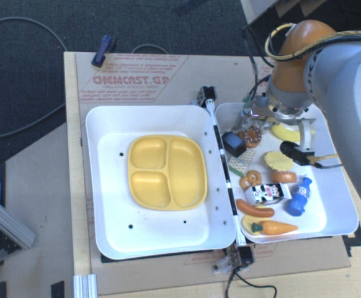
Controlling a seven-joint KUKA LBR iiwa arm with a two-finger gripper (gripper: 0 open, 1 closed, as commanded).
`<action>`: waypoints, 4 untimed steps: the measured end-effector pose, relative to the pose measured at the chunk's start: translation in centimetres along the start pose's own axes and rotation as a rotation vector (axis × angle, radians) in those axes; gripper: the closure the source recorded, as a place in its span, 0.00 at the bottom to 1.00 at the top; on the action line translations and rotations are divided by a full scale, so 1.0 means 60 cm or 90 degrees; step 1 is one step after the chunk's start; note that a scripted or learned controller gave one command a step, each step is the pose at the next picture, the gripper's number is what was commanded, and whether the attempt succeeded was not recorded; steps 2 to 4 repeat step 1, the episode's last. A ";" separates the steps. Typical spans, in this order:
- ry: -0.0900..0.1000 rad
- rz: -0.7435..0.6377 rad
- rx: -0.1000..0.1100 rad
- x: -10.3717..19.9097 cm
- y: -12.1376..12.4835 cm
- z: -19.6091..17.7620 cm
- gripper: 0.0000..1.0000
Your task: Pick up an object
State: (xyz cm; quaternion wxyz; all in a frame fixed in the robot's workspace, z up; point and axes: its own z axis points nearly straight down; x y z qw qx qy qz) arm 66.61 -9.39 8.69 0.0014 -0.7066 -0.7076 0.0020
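A: How should the step in hand be done well?

B: The tool (253, 118) is seen low over the far left corner of the right bin (342, 219), just above a small brown item (252, 136) and near a dark blue block (234, 143). Whether it is open or closed cannot be told, and nothing can be seen held in it. One item should be singled out and approached squarely, so that nothing beside it is caught as well.

A: What is found around it, and what stands in the way?

B: The bin is crowded: a banana (286, 131), a pretzel (250, 179), a sausage (255, 209), a carrot (276, 228), a blue bottle (297, 202) and a black-and-white carton (267, 194) are packed closely. The bin wall and the divider between the bins (221, 160) are judged likely to hinder a corner grasp. In the left bin (100, 166) a yellow sectioned plate (167, 171) lies alone, well apart.
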 end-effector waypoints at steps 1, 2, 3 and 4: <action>0.001 0.000 -0.005 0.078 -0.112 -0.216 1.00; 0.001 0.000 -0.005 0.078 -0.112 -0.216 1.00; 0.001 0.000 -0.005 0.078 -0.112 -0.216 1.00; 0.001 0.000 -0.005 0.078 -0.112 -0.216 1.00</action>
